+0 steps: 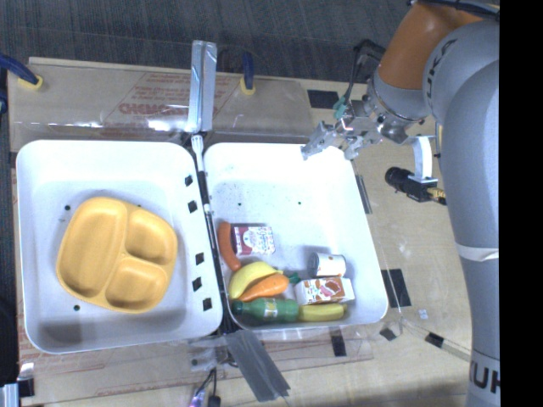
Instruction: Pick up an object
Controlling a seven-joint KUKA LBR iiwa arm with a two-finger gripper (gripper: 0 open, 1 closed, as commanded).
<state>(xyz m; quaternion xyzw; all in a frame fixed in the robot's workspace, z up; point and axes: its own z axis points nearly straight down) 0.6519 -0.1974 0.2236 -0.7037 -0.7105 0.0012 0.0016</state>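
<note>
Nearest the camera, along the right bin's [366,227] front wall, the pickable things lie bunched together: a green bottle [267,310] on its side against the front edge, a banana [322,313] just beside it, a small juice carton [324,290] above them, and a carrot [265,287] lying across a second yellow fruit [251,275]. A white cup [327,264] lies tipped next to the carton; a dark-red carton [253,240] and a sausage [225,243] rest a little further back, touching or nearly so. They sit crowded, probably because loose items slide toward one side of a shallow bin, which leaves little room between them for fingers. In the left bin [34,168] a yellow divided tray [117,252] lies flat, well apart from the clutter. Farther back, the gripper [331,139] hangs over the right bin's far rim, well apart from every object and carrying nothing; whether it is spread or closed cannot be told from this slant. It seems poised above the bin ahead of a descent, so the pick looks not yet begun, and any of the clustered items could be the target.
</note>
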